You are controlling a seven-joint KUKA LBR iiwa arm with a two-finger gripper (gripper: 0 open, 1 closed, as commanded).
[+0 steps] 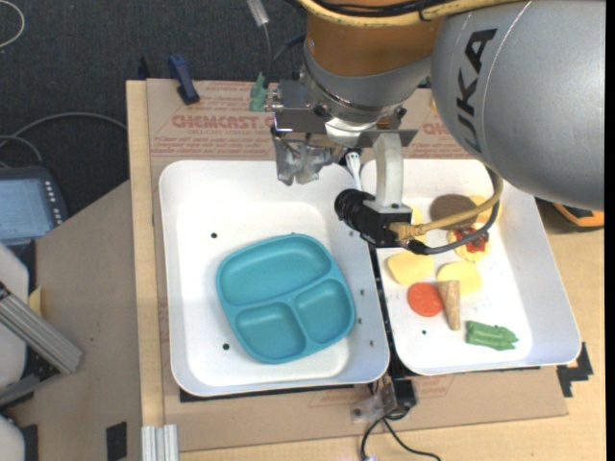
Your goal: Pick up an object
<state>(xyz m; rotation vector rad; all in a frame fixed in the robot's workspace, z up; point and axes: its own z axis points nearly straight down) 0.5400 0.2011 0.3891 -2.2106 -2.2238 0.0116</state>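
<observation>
While the hand (338,166) hovers, its state unreadable, two white bins (183,257) sit on a cardboard-topped bench (231,104).

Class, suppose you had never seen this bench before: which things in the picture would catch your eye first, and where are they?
The big grey arm with its orange band looms in from the top right, its gripper hanging over the far edge of the left bin. A teal divided plate lies alone in that bin. The right bin holds a cluster of small toy foods, among them a red tomato and green beans.
</observation>
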